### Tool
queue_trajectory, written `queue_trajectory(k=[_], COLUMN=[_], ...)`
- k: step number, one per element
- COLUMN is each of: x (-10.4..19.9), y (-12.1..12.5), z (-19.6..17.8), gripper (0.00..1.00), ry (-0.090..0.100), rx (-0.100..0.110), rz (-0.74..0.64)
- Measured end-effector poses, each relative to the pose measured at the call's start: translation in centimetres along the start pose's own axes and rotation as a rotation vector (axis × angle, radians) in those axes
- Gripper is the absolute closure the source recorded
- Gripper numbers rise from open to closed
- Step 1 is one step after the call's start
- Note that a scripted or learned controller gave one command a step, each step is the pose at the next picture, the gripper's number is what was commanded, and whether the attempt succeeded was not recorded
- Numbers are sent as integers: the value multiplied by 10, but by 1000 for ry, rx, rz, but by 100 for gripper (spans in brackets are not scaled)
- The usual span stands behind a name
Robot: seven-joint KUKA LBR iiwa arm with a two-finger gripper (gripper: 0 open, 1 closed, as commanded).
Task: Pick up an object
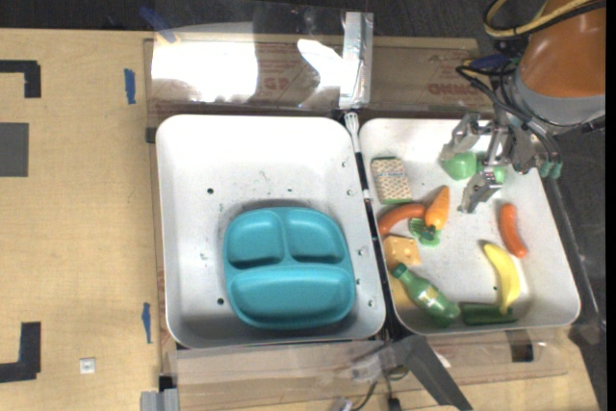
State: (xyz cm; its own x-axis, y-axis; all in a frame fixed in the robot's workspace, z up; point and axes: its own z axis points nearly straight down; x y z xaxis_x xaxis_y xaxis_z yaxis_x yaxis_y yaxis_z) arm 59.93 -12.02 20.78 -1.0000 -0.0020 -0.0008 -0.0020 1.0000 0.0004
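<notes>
My gripper (478,170) hangs over the back of the right bin (563,255), under the grey wrist with the orange band (568,53). A small green object (461,165) sits right against the gripper's left side; whether it is gripped is unclear. Toy foods lie in this bin: a waffle-like square (390,176), an orange carrot (436,207), a red pepper (397,216), a yellow wedge (404,252), a green bottle (425,295), a banana (506,275), a red sausage (512,229) and a dark green cucumber (481,311).
The left bin (183,207) holds a teal divided plate (287,267) at its front. A ridge (364,207) separates the two bins. Clear taped plastic (260,63) lies behind them. Cables (500,72) hang near the wrist.
</notes>
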Motion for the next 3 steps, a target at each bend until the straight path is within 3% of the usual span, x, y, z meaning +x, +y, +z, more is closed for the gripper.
queue_trajectory(k=[1, 2, 3], x=[2, -17, 6], y=[-14, 26, 17], z=[110, 115, 119], gripper=[0, 0, 0], ry=[-6, -16, -12], rx=[1, 2, 1], rz=[81, 196, 171])
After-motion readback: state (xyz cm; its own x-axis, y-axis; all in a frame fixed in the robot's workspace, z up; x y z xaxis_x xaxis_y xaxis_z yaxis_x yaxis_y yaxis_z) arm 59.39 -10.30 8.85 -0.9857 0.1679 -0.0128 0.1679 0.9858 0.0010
